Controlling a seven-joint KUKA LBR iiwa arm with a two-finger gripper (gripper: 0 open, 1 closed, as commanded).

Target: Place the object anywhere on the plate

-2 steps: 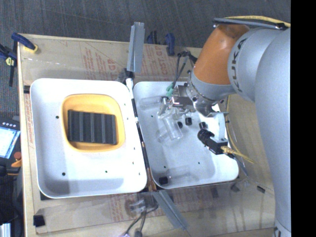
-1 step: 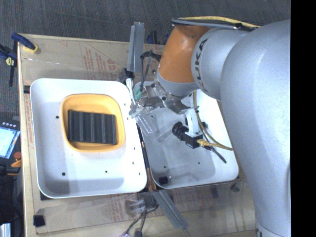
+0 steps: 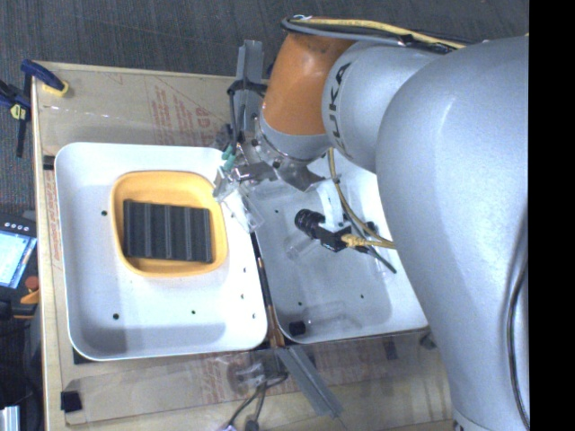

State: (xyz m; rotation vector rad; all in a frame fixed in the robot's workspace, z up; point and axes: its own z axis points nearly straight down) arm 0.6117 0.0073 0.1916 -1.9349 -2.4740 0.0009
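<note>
The gripper (image 3: pixel 229 180) hangs at the yellow plate's (image 3: pixel 166 189) upper-right rim, in the left bin (image 3: pixel 90 321); whether its jaws are wide or holding anything cannot be told. The object is not discernible. A good release probably means moving left toward the plate's dark ridged centre.

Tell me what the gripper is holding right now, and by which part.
That cannot be told. The gripper sits by the right edge of the yellow plate in the left bin, but its fingertips are too small and cluttered to show anything between them.
</note>
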